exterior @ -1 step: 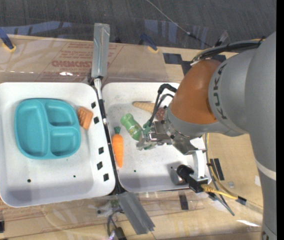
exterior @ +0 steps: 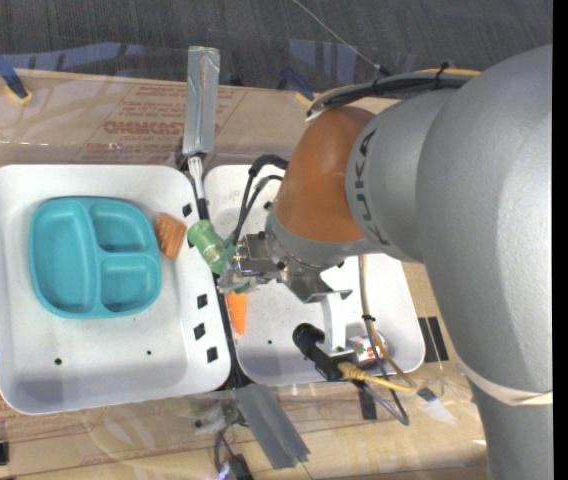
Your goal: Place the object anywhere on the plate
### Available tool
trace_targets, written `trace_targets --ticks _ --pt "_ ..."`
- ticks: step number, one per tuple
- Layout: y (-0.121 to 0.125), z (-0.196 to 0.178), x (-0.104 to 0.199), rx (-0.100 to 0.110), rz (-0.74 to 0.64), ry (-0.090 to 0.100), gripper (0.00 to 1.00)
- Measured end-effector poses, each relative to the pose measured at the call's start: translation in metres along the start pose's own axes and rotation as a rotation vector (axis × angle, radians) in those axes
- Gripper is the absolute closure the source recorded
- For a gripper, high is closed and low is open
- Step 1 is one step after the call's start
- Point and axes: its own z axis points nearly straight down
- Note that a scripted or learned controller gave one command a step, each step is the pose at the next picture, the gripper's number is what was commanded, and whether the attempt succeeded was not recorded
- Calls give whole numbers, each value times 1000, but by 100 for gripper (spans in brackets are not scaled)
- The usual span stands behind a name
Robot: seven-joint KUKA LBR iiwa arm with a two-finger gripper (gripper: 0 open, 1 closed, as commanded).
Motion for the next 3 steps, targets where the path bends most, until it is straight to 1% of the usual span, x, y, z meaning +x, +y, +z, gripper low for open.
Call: trace_targets --ticks 1,2,3 --pt "69 -33 86 -1 0 2 100" --pt "69 -32 82 1 4 -1 0" --pt "69 -14 139 4 2 -1 0"
